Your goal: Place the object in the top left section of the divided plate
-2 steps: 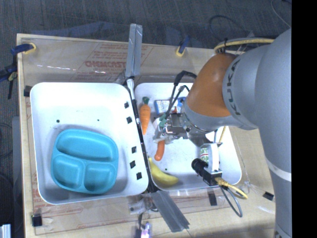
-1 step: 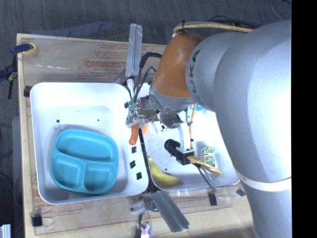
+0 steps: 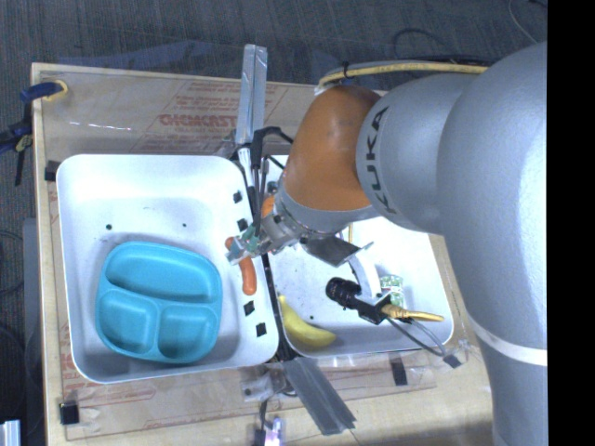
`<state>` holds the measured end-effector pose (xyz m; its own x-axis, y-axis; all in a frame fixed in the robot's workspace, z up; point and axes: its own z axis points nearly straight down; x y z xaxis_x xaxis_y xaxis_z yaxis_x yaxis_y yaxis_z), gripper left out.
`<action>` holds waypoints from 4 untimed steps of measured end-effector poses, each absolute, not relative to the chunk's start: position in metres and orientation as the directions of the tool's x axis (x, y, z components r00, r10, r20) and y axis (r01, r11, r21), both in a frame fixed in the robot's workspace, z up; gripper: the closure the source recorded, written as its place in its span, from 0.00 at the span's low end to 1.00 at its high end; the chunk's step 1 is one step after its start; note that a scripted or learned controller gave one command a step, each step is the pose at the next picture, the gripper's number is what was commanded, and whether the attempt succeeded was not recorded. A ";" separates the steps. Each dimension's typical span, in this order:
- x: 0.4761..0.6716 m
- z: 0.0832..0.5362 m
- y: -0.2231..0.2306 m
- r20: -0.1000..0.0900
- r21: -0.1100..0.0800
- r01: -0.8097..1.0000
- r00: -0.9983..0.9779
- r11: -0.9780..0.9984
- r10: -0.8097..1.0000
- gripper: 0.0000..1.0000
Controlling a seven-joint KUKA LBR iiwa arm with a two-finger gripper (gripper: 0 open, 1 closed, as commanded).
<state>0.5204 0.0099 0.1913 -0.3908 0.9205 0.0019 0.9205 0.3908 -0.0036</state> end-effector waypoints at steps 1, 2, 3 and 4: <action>0.501 0.191 0.015 0.002 -0.002 0.754 -0.656 0.656 0.754 1.00; 0.501 0.191 0.014 0.002 -0.002 0.755 -0.656 0.656 0.755 0.00; 0.503 0.201 0.015 0.001 -0.002 0.752 -0.659 0.659 0.752 1.00; 0.540 0.191 0.054 0.000 -0.001 0.893 -0.450 0.450 0.893 1.00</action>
